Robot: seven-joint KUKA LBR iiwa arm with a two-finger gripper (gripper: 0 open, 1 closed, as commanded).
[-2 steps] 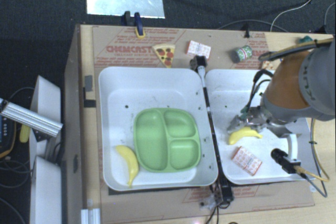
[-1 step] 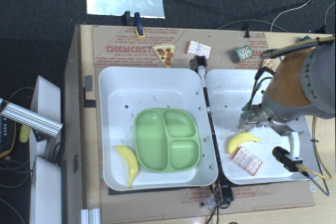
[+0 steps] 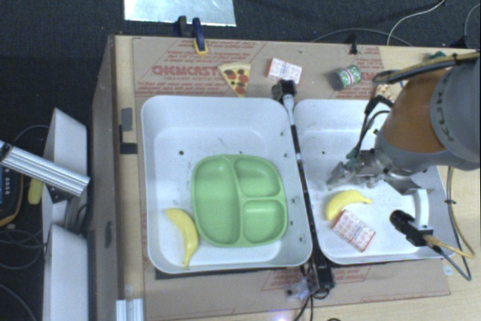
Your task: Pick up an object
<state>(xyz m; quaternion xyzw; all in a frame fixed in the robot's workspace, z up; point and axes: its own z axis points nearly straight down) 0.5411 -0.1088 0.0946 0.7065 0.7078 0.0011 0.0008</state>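
Cardboard-lined tabletop (image 3: 188, 64) carries two white bins, and the claw (image 3: 347, 173) hangs low inside the right bin (image 3: 323, 124), its tip blurred so I cannot tell how wide it stands or whether anything is in it. Just below it and slightly toward the arm's side lies a yellow banana (image 3: 346, 201), long axis running roughly left to right with a slight upward tilt, a red-and-white packet (image 3: 353, 229) touching its lower edge. From the right, the grey arm (image 3: 443, 116) bends down over the bin, wrist turned leftward.
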